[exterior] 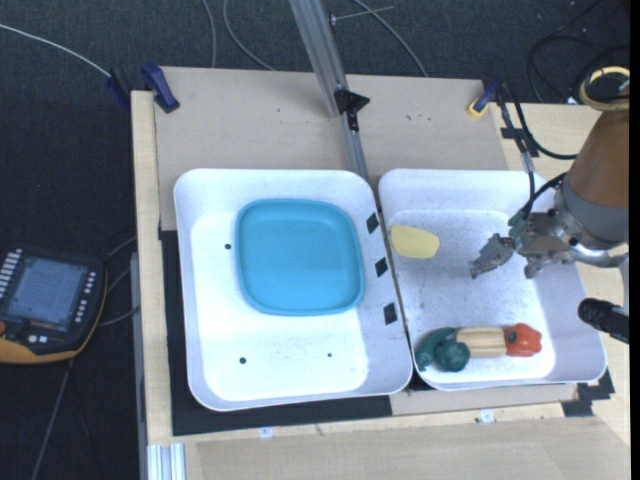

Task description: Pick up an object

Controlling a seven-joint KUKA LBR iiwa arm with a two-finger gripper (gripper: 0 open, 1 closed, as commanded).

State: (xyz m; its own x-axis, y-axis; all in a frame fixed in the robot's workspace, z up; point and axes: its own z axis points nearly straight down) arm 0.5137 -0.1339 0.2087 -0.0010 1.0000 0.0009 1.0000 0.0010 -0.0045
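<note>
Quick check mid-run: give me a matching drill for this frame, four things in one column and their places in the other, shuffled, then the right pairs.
Things:
1. blue plate
2. yellow piece
3. wooden stick toy with red and green ends
4. hand

Places:
A. along the near edge of the right bin
B. above the middle of the right bin, towards its right side
C. in the left bin
D. near the right bin's left wall, towards the far side

Pairs: 1-C, 2-D, 3-A, 4-B
</note>
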